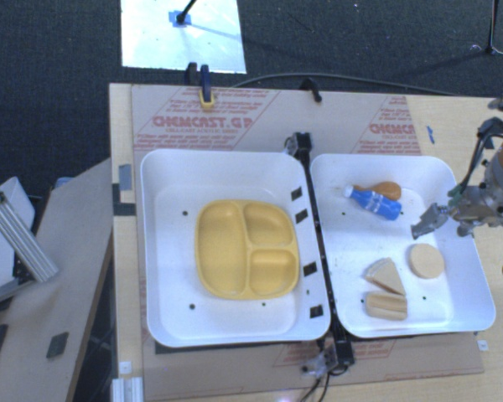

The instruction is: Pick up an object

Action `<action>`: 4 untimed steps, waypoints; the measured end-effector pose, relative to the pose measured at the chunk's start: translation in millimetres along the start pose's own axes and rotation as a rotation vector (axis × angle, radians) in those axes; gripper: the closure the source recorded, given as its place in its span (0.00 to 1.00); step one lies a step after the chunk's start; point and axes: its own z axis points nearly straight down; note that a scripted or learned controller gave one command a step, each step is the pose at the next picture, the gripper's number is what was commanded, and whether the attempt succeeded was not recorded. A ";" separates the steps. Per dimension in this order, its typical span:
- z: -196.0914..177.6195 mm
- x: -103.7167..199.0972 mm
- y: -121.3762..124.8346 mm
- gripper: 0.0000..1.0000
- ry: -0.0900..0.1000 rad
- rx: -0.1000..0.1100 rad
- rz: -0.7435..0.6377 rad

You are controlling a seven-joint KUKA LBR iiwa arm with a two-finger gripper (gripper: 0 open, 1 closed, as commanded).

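Note:
The right bin holds a blue bottle lying on its side, with a brown-orange piece just behind it. Nearer the front are a round tan disc, a tan wedge and a tan bun-shaped piece. My gripper hangs over the right side of this bin, just behind the round disc and right of the bottle. Its two dark fingers stand apart, open, with nothing between them.
The left bin holds a yellow divided plate. A black hinge strip with clips runs between the bins. A clamp sits at the board's back edge, and an aluminium rail lies at far left.

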 end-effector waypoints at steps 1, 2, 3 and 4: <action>-5.0 0.2 2.4 0.00 -0.002 -0.010 -0.003; 37.4 1.6 6.8 0.00 -0.001 -0.007 -0.001; 97.6 8.4 4.2 0.00 -0.001 -0.006 -0.001; 138.9 7.2 7.5 0.00 -0.006 -0.017 -0.001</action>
